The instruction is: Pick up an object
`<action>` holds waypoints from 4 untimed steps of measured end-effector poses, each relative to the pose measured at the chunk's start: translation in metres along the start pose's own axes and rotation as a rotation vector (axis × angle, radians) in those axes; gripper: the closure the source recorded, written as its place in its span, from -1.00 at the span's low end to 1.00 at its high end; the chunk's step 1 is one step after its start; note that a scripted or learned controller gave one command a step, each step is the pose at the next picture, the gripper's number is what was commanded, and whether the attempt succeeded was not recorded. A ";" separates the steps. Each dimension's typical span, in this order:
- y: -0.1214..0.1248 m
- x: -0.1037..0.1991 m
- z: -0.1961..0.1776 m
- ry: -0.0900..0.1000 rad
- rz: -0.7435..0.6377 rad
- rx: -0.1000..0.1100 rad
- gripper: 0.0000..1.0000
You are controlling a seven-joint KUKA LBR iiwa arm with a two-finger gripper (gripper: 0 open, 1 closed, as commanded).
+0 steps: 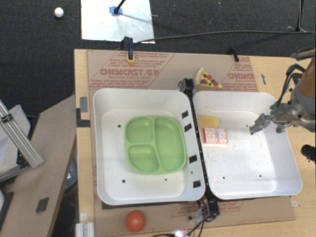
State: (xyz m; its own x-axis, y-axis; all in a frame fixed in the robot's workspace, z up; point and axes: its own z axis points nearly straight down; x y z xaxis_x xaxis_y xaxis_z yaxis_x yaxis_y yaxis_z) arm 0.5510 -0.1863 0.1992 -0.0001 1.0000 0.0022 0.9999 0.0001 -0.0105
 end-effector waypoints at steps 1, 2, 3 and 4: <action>0.003 0.000 -0.007 -0.003 -0.003 -0.012 -1.00; -0.002 -0.003 0.053 -0.002 -0.001 -0.009 -1.00; 0.003 -0.001 0.115 -0.001 -0.002 -0.008 -1.00; 0.004 -0.001 0.114 -0.002 -0.001 -0.012 -1.00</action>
State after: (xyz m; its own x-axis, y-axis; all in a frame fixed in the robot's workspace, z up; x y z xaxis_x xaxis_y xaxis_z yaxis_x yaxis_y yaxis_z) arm 0.5534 -0.1868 0.0850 -0.0009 1.0000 -0.0002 1.0000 0.0009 0.0014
